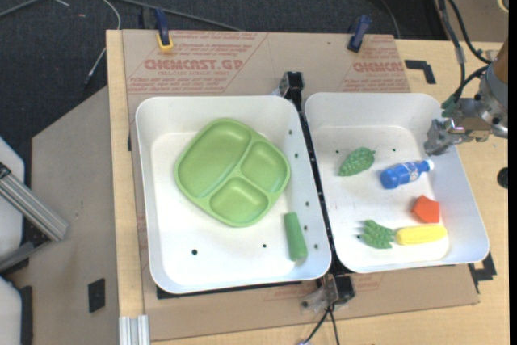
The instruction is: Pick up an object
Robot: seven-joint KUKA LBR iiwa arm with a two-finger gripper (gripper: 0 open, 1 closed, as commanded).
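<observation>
Two bins: left bin [153, 174] and right bin [380, 113] sit side by side on the bench, inner walls touching or nearly so
Left bin: green tray [233, 171] with three wells lies across its middle; green stick [294, 235] lies near the front right corner, close to the inner wall
Right bin: leafy piece [356, 161] near the middle; blue bottle [403, 173] on its side toward the right wall, white cap pointing at the right edge; orange block [426, 208] just in front of it; yellow piece [420, 234] and a second green sprig [375, 233] touching along the front edge
Gripper: gripper [440, 135] hangs over the right bin's far right corner, near the wall; open or shut cannot be told, and nothing is seen held
Likely target: judged to be the bottle, the nearest thing, though no object is named by the task
Risk, rolling: a bottle lying on its side may roll or spin away if touched off-centre
Risk, wall: the gripper is close to the right wall, so a descent here could strike the rim or shove the bin
Risk, crowding: block sits just beside the bottle, yellow piece and sprig touch; a pinch could catch two things or knock one aside
Risk, miss: leafy pieces are low and flat, easy to close above
</observation>
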